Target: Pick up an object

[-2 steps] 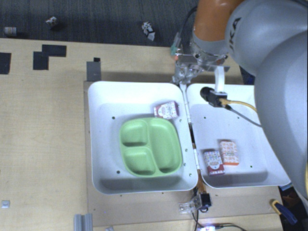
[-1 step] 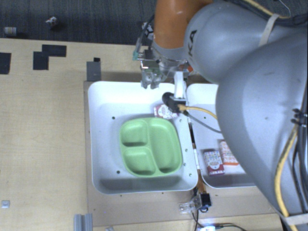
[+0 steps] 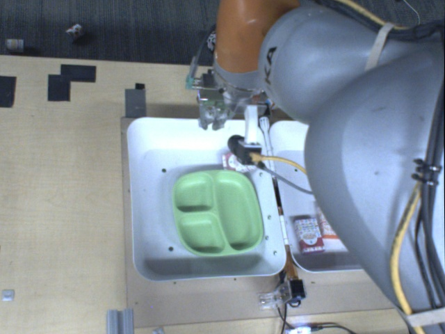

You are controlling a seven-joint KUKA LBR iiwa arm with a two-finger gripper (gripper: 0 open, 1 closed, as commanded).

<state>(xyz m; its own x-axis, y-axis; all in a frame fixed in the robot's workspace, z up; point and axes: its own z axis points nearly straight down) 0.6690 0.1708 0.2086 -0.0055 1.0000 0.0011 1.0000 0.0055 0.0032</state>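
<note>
Hovering at the left bin's far edge, the jaws hang above bare floor; their spread I cannot tell. The green tray lies nearer the camera.

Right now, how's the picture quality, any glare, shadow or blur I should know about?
In the camera view, the arm looms large and soft-edged close to the lens; the left bin is evenly lit, with a soft shadow along its near wall below the green divided tray; the small red-and-white packet in the right bin is too blurred to read.
</note>
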